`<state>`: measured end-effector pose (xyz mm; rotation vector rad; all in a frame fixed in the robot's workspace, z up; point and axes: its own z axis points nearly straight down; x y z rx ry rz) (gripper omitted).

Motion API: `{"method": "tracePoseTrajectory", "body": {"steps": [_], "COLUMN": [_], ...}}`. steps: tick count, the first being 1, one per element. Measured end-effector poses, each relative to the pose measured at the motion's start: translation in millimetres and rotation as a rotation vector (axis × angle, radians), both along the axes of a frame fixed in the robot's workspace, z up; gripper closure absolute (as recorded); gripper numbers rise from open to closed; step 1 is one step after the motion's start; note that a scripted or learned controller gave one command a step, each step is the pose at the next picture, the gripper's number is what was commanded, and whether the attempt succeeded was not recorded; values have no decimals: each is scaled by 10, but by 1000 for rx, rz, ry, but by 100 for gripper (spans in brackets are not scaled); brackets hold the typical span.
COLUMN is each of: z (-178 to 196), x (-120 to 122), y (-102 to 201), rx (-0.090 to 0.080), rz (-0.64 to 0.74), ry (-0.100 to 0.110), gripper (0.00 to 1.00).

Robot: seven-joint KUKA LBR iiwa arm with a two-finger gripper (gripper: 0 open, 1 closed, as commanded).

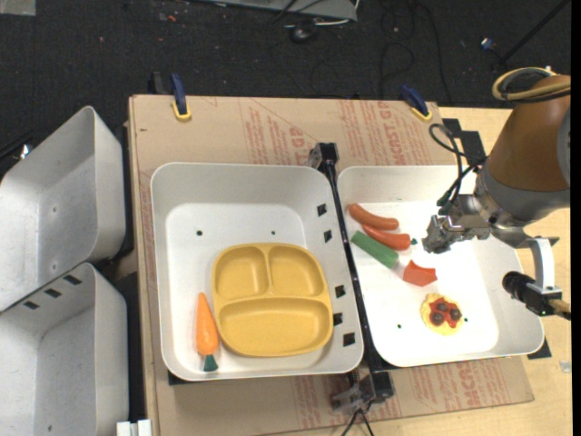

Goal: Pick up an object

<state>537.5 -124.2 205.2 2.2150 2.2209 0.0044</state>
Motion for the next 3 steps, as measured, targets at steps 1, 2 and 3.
{"method": "tracePoseTrajectory", "body": {"steps": [1, 2, 3], "z": [-26, -16, 55], "x": [-22, -172, -270], "y": [581, 1143, 1760], "rx": [3, 3, 4], "rz": [5, 4, 6], "ry": [6, 8, 5], "gripper": [100, 100, 100]}}
